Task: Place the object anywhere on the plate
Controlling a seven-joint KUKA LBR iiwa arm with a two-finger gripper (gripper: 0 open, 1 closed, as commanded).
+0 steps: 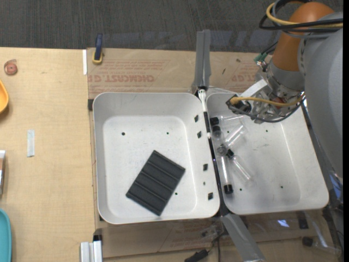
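**Item 1.** End effector (255, 111), upper right of frame, over the upper left part of the right bin (283, 171). We cannot tell how far it is open, nor whether it has hold of anything.

**Item 2.** Clear tubes (233, 138) with black caps, scattered down the left side of the right bin, just below the end effector. We judge one of these to be the object.

**Item 3.** Black ribbed slab (156, 182), lying flat and askew in the lower middle of the left bin (112, 141). We take it for the plate, without certainty.

**Handling note.** We would single out one tube lying apart from the rest and grip it across its width. It should be lifted clear of the divider between the bins and released low over the slab, since a tube may roll along the ribs.

**Setting.** Pale wooden worktop (49, 190) at left, printed cardboard (142, 72) behind the bins, grey carpet (136, 10) along the top.
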